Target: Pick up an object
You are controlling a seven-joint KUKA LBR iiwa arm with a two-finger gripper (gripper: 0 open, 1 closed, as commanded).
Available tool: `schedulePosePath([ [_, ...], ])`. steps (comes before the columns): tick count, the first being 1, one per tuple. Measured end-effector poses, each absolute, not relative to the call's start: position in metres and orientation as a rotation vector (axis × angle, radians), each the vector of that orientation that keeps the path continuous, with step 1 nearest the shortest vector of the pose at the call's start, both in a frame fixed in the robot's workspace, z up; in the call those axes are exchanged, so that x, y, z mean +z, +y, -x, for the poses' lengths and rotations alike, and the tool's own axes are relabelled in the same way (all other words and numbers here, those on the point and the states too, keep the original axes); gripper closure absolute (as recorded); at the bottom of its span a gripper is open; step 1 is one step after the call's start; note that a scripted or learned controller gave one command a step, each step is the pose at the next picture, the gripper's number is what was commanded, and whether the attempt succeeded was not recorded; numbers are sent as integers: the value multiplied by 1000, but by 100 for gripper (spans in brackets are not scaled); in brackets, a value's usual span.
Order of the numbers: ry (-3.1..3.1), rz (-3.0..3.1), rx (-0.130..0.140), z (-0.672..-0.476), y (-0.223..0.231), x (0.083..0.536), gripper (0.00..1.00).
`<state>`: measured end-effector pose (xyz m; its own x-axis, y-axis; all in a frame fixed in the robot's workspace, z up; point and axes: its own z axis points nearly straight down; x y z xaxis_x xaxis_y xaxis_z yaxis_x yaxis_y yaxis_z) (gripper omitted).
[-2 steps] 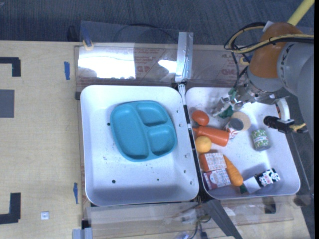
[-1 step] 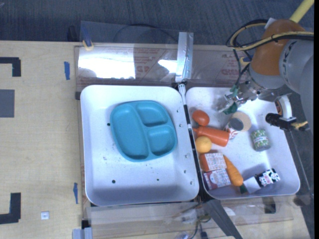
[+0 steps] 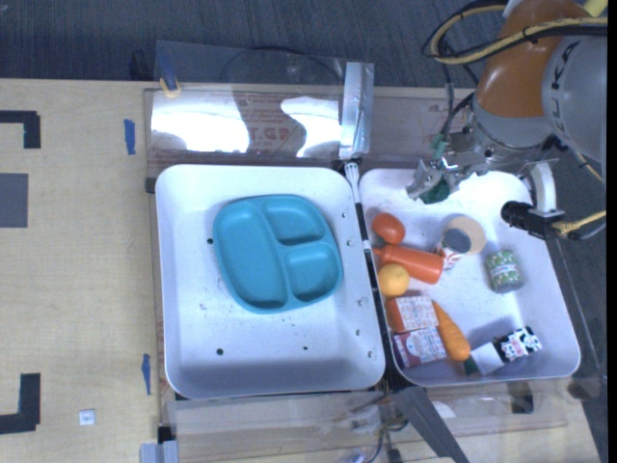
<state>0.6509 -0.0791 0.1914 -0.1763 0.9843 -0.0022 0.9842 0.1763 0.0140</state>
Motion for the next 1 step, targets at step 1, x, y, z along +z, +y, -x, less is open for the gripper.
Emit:
schedulePosePath([
  [1, 2402, -2014, 6, -649, -81, 196, 100],
])
